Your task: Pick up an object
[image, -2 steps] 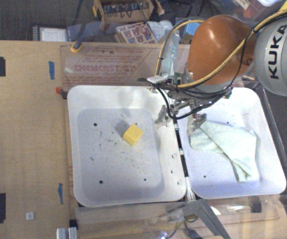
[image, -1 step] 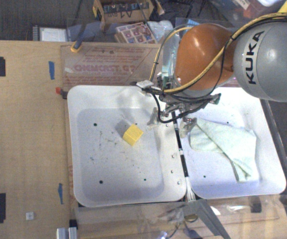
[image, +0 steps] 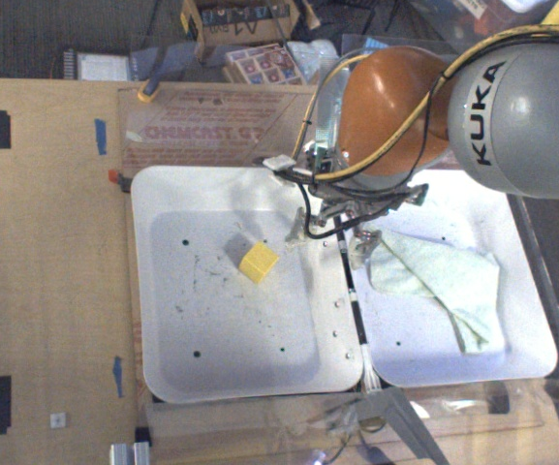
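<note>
A small yellow block (image: 259, 262) lies in the left white bin (image: 163, 356), a little above its middle. A crumpled pale green cloth (image: 441, 277) is spread across the right bin (image: 521, 356). My gripper (image: 349, 232) hangs under the orange wrist band, over the ridge between the two bins near their far end. It is right of the block and at the cloth's upper left corner. The wrist and cables hide most of it.
The grey arm (image: 521, 114) covers the far right of the right bin. A brown cardboard sheet (image: 211, 124) lies behind the bins, and a wooden board (image: 46, 260) flanks the left bin. Clutter and cables sit at the back.
</note>
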Tool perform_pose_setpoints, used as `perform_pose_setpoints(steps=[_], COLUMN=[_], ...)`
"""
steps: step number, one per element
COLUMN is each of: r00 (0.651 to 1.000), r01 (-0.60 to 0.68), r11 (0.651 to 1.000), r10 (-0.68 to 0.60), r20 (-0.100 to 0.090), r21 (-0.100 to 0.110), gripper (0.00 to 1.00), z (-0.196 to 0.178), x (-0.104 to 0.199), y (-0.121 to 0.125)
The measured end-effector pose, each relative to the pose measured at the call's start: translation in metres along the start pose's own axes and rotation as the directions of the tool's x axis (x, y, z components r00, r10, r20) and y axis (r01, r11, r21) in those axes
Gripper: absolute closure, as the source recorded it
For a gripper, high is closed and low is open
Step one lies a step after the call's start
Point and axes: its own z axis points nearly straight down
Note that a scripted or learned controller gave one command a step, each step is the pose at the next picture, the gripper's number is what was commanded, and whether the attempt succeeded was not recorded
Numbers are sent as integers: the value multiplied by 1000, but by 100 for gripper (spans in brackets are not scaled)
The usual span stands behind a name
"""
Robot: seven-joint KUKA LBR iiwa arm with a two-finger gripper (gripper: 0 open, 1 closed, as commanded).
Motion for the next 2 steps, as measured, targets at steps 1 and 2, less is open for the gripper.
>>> perform_pose_setpoints(steps=[1, 2], r00=[1000, 999], r01=[-22, -46], r11=[1000, 999], r10=[22, 46], r20=[-4, -5], r21=[1, 1], gripper=[0, 0], z=[4, 5], x=[1, 1], y=[0, 0])
